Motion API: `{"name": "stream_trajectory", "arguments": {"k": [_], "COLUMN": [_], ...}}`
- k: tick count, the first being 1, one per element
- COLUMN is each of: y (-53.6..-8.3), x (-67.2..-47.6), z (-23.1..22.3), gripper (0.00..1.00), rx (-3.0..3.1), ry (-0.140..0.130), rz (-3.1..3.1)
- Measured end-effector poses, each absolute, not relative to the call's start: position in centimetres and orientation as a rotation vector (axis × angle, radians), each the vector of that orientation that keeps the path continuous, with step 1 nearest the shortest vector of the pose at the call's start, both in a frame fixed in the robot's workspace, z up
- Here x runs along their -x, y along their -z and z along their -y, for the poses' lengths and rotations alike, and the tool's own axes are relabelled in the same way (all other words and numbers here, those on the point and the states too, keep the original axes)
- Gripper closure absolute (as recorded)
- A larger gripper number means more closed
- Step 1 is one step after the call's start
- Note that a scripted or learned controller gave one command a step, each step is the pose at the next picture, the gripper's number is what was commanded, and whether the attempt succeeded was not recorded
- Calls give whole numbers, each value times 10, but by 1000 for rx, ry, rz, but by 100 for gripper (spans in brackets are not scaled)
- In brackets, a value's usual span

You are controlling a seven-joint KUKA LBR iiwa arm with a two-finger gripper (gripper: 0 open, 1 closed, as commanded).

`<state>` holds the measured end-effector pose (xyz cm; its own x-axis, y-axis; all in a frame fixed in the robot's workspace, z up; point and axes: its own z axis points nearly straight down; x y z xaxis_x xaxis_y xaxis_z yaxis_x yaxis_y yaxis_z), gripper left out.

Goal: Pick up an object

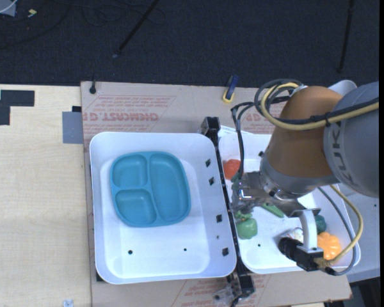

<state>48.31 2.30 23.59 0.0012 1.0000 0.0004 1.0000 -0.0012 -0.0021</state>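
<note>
Camera view looks down on two white bins side by side. The left bin [115, 261] has a blue plate [150, 189] with three parts lying in it. The right bin [262, 264] has small toys in it: a green one [246, 227] close to the wall between the bins, a red-orange one [232, 168] further up, and an orange one [328, 243] near the right side.

The big grey and orange arm [307, 142] hangs low over the right bin. The gripper [246, 200] sits between the red-orange toy and the green toy, just above the green one. I think the arm is at the reaching step, and nothing looks picked up yet. Next it should come straight down on one toy, maybe the green one, and squeeze it well before lifting.

The arm hides most of the right bin, so there may be more toys under it. The gripper is dark and tangled with cables, so I cannot tell if it is open or closed. A dark part [299, 251] near the orange toy is hard to make out.
</note>
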Motion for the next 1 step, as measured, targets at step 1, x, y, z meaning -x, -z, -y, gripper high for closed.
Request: {"name": "stream_trajectory", "arguments": {"k": [1], "y": [-233], "x": [-494], "z": [-17], "gripper": [100], "rx": [2221], "ry": [-4], "rz": [2218]}}
